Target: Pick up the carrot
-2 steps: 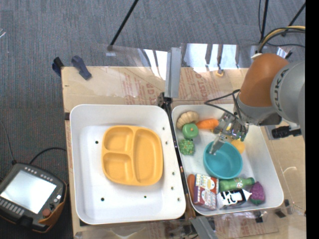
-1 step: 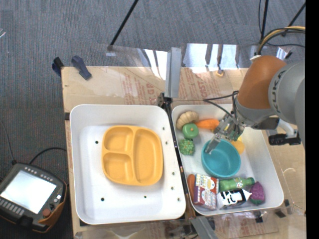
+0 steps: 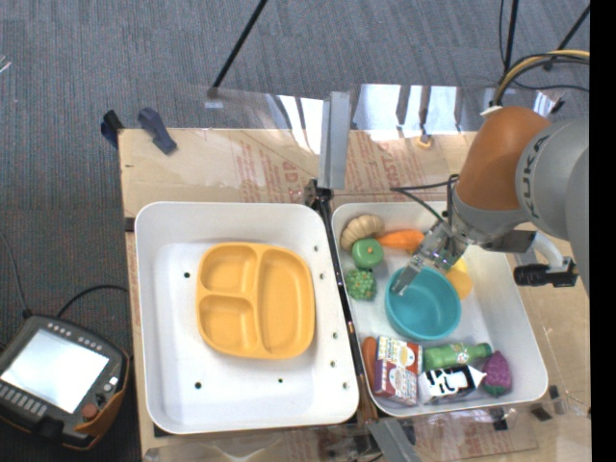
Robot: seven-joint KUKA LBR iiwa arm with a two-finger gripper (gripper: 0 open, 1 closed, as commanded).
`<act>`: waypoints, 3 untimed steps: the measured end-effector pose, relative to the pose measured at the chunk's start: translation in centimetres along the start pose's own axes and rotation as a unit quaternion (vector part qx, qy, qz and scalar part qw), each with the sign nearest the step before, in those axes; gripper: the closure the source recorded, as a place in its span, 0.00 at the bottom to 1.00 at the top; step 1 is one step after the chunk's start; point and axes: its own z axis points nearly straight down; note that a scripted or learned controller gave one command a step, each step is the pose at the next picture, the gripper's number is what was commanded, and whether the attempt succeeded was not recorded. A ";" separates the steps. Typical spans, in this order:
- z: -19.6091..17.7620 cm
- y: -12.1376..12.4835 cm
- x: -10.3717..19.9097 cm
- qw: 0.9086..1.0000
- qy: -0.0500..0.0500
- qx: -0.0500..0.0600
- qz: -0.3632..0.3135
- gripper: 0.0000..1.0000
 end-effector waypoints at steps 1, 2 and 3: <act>-0.1 0.4 1.2 0.988 -0.007 -0.005 0.155 0.00; -0.2 1.6 0.0 0.960 -0.007 -0.007 0.281 0.00; -2.1 -5.0 -4.7 0.946 -0.008 -0.010 0.323 0.00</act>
